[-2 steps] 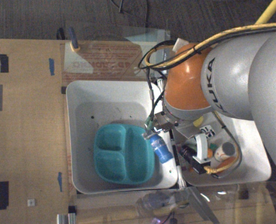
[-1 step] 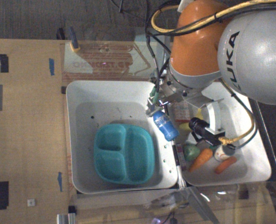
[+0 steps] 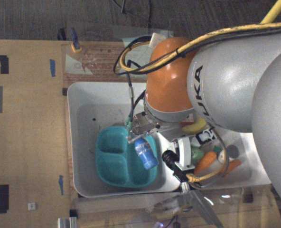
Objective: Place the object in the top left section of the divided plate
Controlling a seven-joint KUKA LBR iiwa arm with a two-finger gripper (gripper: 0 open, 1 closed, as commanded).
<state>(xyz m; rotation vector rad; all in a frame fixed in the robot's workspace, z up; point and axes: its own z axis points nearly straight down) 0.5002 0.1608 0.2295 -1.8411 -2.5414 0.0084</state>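
Observation:
A teal divided plate (image 3: 114, 163) lies in the left white bin (image 3: 81, 127), toward its near right corner. A small blue bottle (image 3: 146, 155) hangs tilted over the plate's right side, by the divider ridge. Its upper end is pinched in my gripper (image 3: 136, 139), which reaches down from under the orange wrist band (image 3: 169, 80). The gripper is shut on the bottle's top. The arm's bulk hides the bin's far right part and the plate's upper right rim.
The right bin (image 3: 245, 175) holds toy food under the arm: an orange carrot (image 3: 206, 161), a second orange piece (image 3: 231, 166), a yellow banana (image 3: 195, 125) and a green item (image 3: 196, 154). A black and yellow cable (image 3: 131, 56) loops off the wrist.

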